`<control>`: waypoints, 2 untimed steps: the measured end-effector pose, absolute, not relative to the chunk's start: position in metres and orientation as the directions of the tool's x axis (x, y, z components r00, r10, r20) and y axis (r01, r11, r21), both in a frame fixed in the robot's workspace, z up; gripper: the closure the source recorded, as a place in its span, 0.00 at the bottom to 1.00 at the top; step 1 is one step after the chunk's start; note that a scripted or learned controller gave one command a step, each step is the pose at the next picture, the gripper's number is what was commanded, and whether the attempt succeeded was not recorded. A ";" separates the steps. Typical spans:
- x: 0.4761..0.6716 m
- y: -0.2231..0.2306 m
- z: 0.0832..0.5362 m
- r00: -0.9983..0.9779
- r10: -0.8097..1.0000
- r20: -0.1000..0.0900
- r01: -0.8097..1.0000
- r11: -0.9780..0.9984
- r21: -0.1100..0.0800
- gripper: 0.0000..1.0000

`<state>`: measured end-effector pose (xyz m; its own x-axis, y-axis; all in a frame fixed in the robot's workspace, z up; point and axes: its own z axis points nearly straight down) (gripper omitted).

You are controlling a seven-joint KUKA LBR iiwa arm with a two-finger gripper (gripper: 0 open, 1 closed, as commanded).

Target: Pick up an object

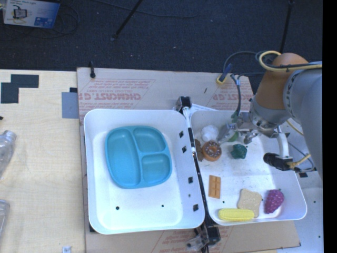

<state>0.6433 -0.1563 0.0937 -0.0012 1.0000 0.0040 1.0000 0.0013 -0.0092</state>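
Note:
My gripper hangs over the back of the right bin, its two fingers spread apart and open with nothing between them. A small dark green toy lies just in front of the fingertips, apart from them. To its left sit a brown sprinkled donut and a white lump. Nearer the front lie an orange cracker, a bread slice, a yellow corn cob and purple grapes.
The left bin holds a blue divided plate. A black part of the arm juts over the right bin's right side. Clear plastic bottles lie on the wooden bench at far left.

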 end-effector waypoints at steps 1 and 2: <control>0.644 -0.160 0.086 0.000 1.000 0.001 1.000 0.000 -0.005 0.00; 0.642 -0.160 0.093 -0.001 1.000 0.006 1.000 0.001 -0.017 1.00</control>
<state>0.6421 -0.1596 0.0928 -0.0008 1.0000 0.0057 0.9999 0.0009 -0.0169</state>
